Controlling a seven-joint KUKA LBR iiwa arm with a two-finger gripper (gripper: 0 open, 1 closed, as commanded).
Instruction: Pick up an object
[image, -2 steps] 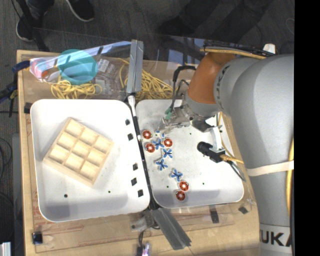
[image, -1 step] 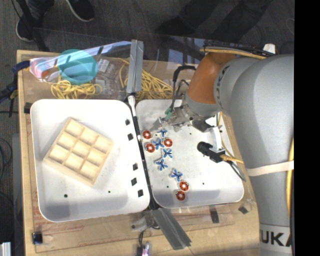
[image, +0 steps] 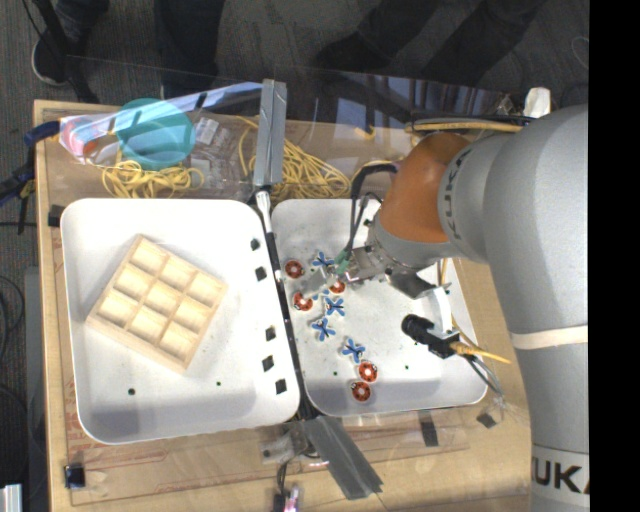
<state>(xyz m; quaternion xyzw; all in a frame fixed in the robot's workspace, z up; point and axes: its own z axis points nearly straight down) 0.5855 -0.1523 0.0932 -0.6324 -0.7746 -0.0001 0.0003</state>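
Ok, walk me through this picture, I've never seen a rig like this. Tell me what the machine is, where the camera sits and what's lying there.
The big grey shape on the right is a robot arm with an orange band above its wrist. At its tip sits a gripper, the part that picks things up.

The one camera is fixed above the bench and looks down on it at a slant.

Two shallow white bins stand side by side. The left bin holds a tan block divided into squares. The right bin holds small blue jacks and red rings, scattered loosely.

The gripper is down in the right bin, among the upper jacks and rings. Whether it holds one cannot be told from here.

Behind the bins lie a yellow cord and a teal bowl.
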